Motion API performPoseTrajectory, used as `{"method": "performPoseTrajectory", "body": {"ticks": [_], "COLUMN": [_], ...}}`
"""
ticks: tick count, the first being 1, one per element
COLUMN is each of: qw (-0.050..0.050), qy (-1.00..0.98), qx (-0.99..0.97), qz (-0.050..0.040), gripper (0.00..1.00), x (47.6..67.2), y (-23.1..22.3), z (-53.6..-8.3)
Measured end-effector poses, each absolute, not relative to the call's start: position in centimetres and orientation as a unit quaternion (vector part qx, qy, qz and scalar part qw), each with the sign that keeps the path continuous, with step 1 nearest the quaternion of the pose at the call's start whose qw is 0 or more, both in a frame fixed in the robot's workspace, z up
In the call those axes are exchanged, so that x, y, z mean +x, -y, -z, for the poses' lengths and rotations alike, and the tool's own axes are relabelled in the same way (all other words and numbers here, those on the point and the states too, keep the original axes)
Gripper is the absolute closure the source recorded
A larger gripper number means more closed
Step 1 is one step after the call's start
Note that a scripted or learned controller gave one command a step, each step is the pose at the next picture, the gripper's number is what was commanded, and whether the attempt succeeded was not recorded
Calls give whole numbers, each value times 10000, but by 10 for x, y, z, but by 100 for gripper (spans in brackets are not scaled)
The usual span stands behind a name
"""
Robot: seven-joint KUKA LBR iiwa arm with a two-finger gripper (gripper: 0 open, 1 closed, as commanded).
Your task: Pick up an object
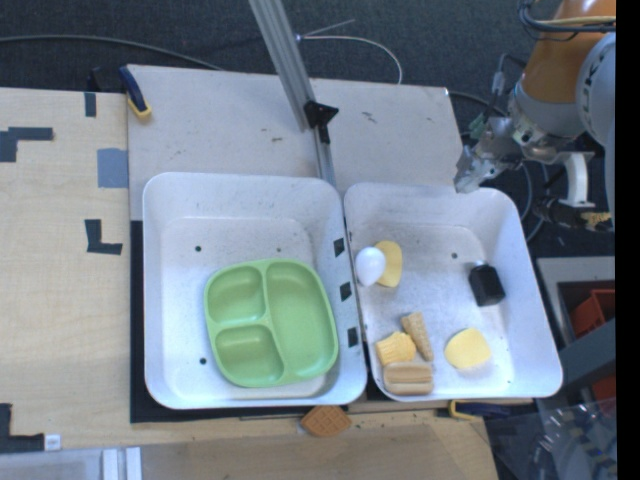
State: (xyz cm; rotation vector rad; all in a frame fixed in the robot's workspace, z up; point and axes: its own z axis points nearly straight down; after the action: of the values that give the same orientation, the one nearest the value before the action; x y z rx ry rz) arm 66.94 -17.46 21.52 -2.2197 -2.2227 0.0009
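Observation:
My gripper [468, 176] hangs over the far right corner of the right bin [527, 258], pointing down, with nothing visibly between its fingers. In that bin lie a white egg [370, 265] against a yellow piece [390, 264], a black block [487, 284], a tan cone [417, 334], a yellow ridged piece [395, 348], a tan bun-like piece [408, 377] and a round yellow piece [467, 349]. The left bin [160, 268] holds a green divided plate [270, 320].
A slanted metal pole [290, 63] with a black clamp stands behind the bins. A waffle-patterned piece [324, 421] lies on the bench in front of the bins. A blue and yellow clip [135, 93] sits at the back left. Cables run at the right.

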Motion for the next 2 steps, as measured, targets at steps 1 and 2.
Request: {"method": "performPoseTrajectory", "body": {"ticks": [1, 2], "qw": [15, 13], "qy": [7087, 7091], "qx": [-7055, -7051], "qz": [-7, 1], "gripper": [100, 100], "x": [652, 643], "y": [126, 82], "z": [-206, -212]}}
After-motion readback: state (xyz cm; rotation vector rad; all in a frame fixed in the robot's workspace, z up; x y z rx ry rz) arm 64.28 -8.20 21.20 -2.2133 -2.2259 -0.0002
